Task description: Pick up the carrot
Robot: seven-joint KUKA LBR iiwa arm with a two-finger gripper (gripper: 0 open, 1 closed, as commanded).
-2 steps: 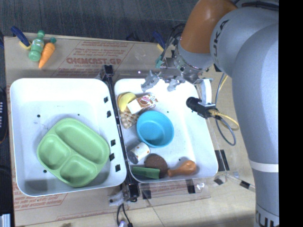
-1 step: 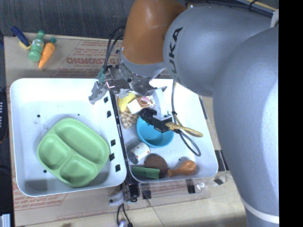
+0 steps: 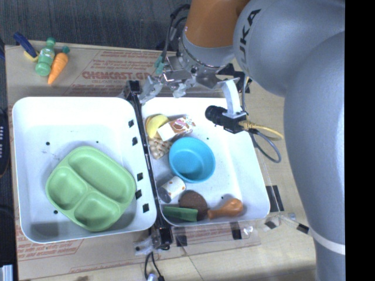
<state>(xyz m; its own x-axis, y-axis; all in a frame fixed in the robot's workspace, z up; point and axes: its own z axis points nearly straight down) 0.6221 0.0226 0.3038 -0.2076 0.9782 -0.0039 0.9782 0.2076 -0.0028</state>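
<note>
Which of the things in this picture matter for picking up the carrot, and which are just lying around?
Belongs to the job:
carrot, on the bench beyond the left bin
end effector, over the far edge of the right bin

Just lying about:
green divided tray in the left bin
blue bowl, banana, drumstick in the right bin
green bottle beside the carrot

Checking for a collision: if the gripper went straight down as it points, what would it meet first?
Probably the rear rim of the right bin, near the banana; depth is unclear. The carrot lies elsewhere.

Bench (image 3: 105,69) with bins (image 3: 35,157), carrot (image 3: 57,67), perhaps bottle (image 3: 44,61).
</note>
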